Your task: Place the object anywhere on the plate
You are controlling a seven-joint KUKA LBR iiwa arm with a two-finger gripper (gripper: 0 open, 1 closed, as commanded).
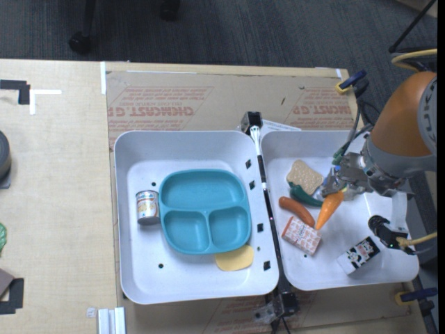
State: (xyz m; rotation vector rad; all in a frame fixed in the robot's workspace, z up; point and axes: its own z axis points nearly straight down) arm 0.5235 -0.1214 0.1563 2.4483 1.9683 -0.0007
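I see two white bins side by side in the middle of the frame. The left bin [132, 256] holds a blue plate [205, 211] with three parts. A small can [147, 207] stands just left of the plate, touching its edge or nearly so. A flat yellow piece [235, 259] peeks out from under the plate's lower edge.

The right bin [327, 277] holds the toy food. The arm [407, 127] comes in from the right side of the frame, and its gripper [338, 188] is over the upper middle of this bin. An orange carrot [328, 209] hangs tilted from the gripper, its thick top end up at the fingers and its tip pointing down and left. The gripper looks closed on the carrot's top.

Near the carrot I see a tan cracker [304, 175], a green thing [306, 197] under it, a red-orange sausage [296, 210], and a pink wafer [301, 236]. A small black and white box [360, 252] sits in the lower right of the bin, well apart from the rest.
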